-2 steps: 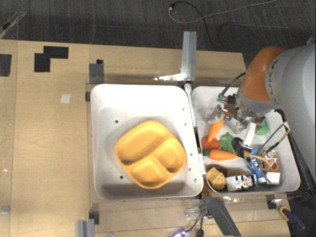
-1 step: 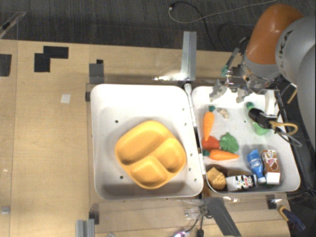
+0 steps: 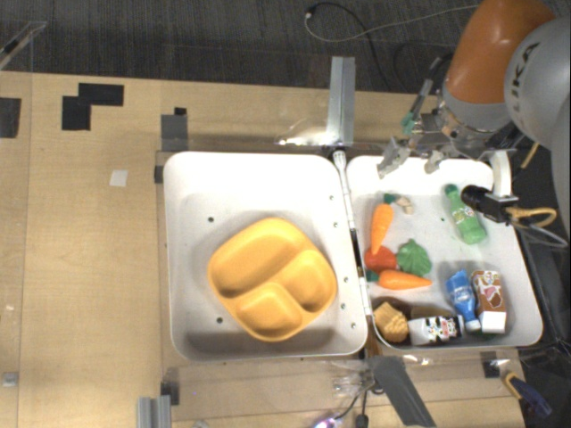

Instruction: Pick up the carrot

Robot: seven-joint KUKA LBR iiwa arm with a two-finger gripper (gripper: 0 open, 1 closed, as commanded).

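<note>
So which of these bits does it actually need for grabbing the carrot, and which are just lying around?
Needed:
upright carrot
flat carrot
gripper, above the right bin's far edge

Lying about:
yellow tray in the left bin
green bottle
broccoli
red piece
blue pack
carton
small bottle
bread
</note>
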